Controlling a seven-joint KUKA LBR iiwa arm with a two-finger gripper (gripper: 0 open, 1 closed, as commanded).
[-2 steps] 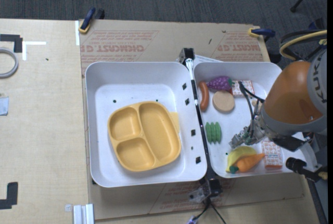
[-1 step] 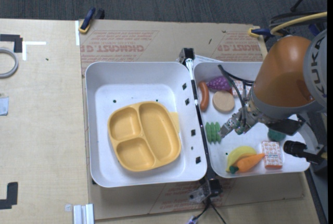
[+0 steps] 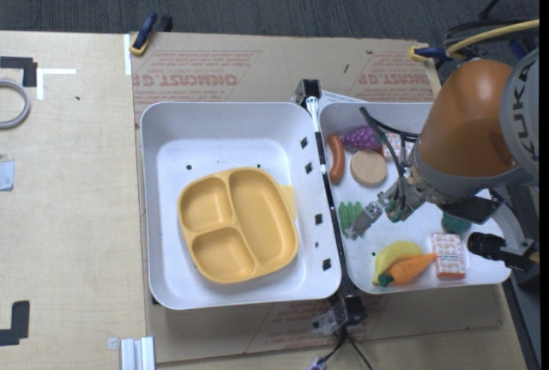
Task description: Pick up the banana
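Tool [image 3: 360, 224] hangs low in the right bin [image 3: 491, 275], over the green item [image 3: 351, 213]; nothing shows in its grip, and its opening I cannot tell; banana [image 3: 396, 256] lies nearer the front wall, carrot [image 3: 409, 269] touching it; best approach from above, clear of the carrot.

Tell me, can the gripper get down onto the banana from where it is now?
Probably yes, though it looks awkward. The gripper hangs over the right bin, a little up and left of the banana. The banana's upper side is open, but a carrot lies across its lower edge, crowding a grasp there.
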